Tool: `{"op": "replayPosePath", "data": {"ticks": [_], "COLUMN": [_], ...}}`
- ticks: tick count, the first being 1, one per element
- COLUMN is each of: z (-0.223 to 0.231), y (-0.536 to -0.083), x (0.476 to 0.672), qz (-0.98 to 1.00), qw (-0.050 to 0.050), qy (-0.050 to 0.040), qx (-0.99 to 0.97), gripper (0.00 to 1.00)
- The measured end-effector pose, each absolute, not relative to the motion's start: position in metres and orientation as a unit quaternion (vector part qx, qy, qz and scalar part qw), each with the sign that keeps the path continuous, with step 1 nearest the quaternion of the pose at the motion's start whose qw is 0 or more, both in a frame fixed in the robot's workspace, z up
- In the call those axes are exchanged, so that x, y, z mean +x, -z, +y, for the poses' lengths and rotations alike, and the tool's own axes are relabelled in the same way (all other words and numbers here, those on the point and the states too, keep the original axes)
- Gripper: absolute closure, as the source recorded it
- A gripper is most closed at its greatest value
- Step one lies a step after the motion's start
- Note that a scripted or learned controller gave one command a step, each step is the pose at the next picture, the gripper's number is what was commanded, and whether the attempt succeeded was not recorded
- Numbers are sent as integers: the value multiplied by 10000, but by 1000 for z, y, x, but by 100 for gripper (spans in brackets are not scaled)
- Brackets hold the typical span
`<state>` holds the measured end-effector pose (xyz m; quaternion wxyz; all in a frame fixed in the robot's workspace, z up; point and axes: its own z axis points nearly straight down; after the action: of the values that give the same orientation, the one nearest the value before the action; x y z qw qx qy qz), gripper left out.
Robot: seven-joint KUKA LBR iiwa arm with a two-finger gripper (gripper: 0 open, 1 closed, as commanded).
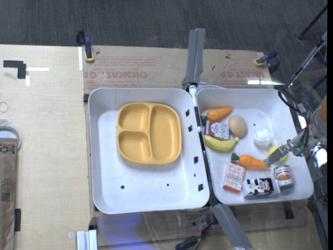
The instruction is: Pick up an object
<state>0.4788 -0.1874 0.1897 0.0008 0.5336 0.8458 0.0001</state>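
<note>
The right bin (pixel 291 113) holds several toy foods: a carrot (pixel 219 112), a brown potato-like ball (pixel 238 125), a banana (pixel 220 142), a second carrot (pixel 252 161), a small red box (pixel 217 130), an orange carton (pixel 234 177), a black-and-white carton (pixel 258 187), a red can (pixel 283 176), a white lump (pixel 262 136) and a yellow lemon-like piece (pixel 275 150). My gripper (pixel 276 158) reaches in from the right, low over the bin. It sits against the yellow piece, just right of the second carrot's tip and above the can.
The left bin (pixel 104 186) holds a yellow three-part plate (pixel 150 133). A grey divider post (pixel 195 56) stands between the bins at the back. Clamps (pixel 263 60) sit on the cardboard behind them. Cables and arm parts crowd the right edge.
</note>
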Motion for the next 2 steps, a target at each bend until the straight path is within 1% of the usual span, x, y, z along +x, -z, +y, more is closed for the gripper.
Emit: {"op": "replayPosePath", "data": {"ticks": [1, 2], "z": [-131, -131], "y": [-96, -105], "x": [505, 506], "qz": [8713, 8705], "qw": [36, 23], "qy": [-12, -23], "qx": [4908, 4921], "gripper": [0, 100]}}
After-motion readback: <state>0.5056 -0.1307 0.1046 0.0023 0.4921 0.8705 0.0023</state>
